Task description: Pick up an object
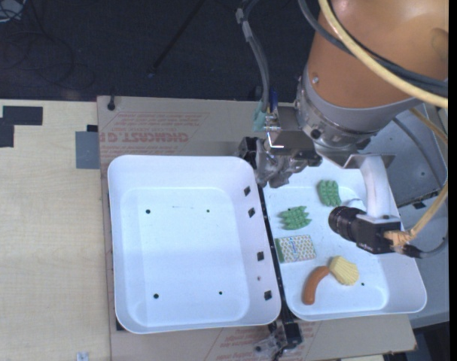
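Observation:
My gripper [277,173] hangs over the far left corner of the right bin [397,295], near the wall between the two bins. In that bin lie a green ridged piece [329,192], a green leafy piece [295,217], a pale checked block with green dots [295,248], a yellow corn piece [344,270] and an orange sausage [314,284]. The leafy piece lies a little in front of the gripper, apart from it. I see nothing between the fingers.
The left bin [123,201] sits beside the right one, separated by a rim with black clips [260,256]. Both rest on a cardboard sheet [168,130] on a pale bench. The large arm body fills the upper right.

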You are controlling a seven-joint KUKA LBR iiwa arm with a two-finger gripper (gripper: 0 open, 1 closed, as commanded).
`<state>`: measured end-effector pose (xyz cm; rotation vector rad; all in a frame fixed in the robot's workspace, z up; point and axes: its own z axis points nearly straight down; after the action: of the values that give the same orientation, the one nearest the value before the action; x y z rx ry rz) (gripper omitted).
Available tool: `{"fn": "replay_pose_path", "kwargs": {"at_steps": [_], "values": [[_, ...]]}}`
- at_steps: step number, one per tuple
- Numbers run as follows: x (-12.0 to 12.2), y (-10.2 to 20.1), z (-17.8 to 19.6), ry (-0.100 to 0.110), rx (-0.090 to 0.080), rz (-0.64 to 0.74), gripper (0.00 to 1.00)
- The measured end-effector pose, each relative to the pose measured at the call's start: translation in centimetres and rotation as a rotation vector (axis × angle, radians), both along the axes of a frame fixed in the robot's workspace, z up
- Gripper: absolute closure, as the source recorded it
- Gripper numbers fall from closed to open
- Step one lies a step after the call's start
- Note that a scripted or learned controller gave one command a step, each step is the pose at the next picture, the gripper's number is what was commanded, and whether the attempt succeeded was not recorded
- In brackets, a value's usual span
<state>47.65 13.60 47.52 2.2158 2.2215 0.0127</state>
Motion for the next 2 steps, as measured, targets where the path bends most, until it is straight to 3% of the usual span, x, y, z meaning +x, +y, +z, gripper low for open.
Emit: {"fn": "replay_pose_path", "kwargs": {"at_steps": [1,2], "values": [[3.7,-0.4,-8.6,0.02,-0.007,-0.004,1.0],[3.7,5.4,-7.1,0.011,-0.003,0.004,1.0]]}}
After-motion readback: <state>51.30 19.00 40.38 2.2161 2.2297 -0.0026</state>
